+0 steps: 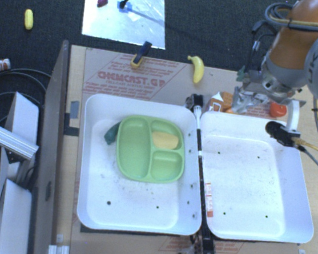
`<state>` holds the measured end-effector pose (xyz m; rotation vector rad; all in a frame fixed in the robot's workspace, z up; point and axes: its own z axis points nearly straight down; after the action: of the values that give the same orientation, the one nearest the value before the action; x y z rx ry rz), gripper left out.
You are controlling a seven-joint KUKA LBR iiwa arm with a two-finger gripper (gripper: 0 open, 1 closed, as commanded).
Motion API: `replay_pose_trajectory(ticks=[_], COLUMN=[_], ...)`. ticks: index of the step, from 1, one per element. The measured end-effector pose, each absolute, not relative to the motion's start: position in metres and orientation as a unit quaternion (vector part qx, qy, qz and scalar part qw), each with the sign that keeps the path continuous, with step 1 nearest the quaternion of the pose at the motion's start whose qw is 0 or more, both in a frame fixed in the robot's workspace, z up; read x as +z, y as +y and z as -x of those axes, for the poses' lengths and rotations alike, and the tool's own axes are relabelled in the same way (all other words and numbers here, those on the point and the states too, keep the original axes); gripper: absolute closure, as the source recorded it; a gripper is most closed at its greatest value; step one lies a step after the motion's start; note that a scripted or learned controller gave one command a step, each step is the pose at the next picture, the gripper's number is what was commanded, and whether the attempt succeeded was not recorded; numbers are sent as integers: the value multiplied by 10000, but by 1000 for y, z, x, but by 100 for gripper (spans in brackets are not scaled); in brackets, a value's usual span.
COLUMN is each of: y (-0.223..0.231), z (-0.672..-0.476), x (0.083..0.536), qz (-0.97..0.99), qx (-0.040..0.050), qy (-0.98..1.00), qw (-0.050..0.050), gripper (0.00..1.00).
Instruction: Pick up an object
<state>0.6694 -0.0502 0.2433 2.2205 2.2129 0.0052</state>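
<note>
1. Hand [245,104]: at the end of the grey arm with the orange band, reaching in from the right. It hangs over the far rim of the right bin, near that bin's far-left corner. Whether it is wide or narrow cannot be told, and nothing can be seen held in it.
2. Left bin [91,144]: shallow, white, side by side with the right bin [244,180] and touching it along the middle seam.
3. Green plate [142,167]: divided into three compartments, lying flat in the far half of the left bin.
4. Yellow piece [166,140]: lies in the plate's far-right compartment, well apart from the hand.
5. Dark green object [111,133]: on the floor of the left bin, just beside the plate's left edge.
6. Orange thing [226,101]: outside the bins, just beyond the right bin's far rim, close to the left of the hand.
7. Red-orange thing [277,110]: also beyond that rim, to the right of the hand.
8. Banana [197,69]: on the cardboard sheet [130,78] beyond the bins, near the seam line.
9. Blue and yellow tool [140,54]: at the far edge of the cardboard sheet, left of the banana.
</note>
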Motion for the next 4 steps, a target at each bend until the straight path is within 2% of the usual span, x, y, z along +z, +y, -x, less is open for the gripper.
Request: replay_pose_trajectory(ticks=[1, 2, 3, 4], y=[-24, -82, -80, -118], z=[-669, -669, -669, -666], x=[229, 236, 236, 88], qz=[-7050, -7076, -7063, -7078], qx=[6, 8, 7, -26], qy=[7092, 7066, 7079, 7064], qw=[5, 18, 14, -25], gripper=[100, 100, 0, 0])
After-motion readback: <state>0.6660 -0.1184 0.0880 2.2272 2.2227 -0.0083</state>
